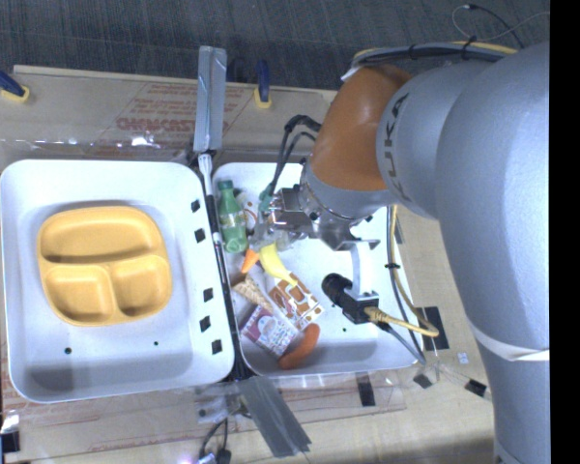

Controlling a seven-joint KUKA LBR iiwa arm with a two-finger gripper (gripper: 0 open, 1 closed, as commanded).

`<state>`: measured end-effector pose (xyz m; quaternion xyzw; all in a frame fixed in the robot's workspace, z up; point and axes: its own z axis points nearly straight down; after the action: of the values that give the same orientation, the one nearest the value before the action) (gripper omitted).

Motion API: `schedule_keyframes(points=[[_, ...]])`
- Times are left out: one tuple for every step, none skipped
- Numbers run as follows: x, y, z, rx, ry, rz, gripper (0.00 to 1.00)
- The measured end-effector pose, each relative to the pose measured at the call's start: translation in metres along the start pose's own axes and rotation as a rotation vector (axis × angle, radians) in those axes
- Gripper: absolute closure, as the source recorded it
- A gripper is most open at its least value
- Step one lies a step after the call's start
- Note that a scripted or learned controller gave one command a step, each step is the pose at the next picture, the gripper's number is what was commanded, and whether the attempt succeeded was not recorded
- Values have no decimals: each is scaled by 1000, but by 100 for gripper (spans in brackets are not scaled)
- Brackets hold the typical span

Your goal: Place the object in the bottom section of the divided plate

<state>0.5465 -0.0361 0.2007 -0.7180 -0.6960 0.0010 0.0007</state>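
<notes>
- Left bin (19, 356): holds a yellow plate (103, 262), divided in three, one long section along its upper side and two smaller ones below; all sections bare.
- Right bin (391, 351): holds a heap of small things against its left wall.
- Heap, top to bottom: green bottle (231, 217), banana (276, 262), printed packets (280, 315), red sausage-like piece (303, 346).
- Arm (445, 143): reaches over the right bin, orange band above the wrist.
- Tool (271, 222): low over the heap, just beside the bottle and above the banana; whether it is wide, narrow or holding anything, cannot tell.
- Tabletop (97, 109): brown board under both bins.
</notes>
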Motion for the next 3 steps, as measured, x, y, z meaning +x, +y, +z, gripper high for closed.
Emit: schedule_keyframes(points=[[96,17,6,2,-1,-40,100],[110,13,10,5,1,-80,100],[203,44,-45,2,0,42,100]])
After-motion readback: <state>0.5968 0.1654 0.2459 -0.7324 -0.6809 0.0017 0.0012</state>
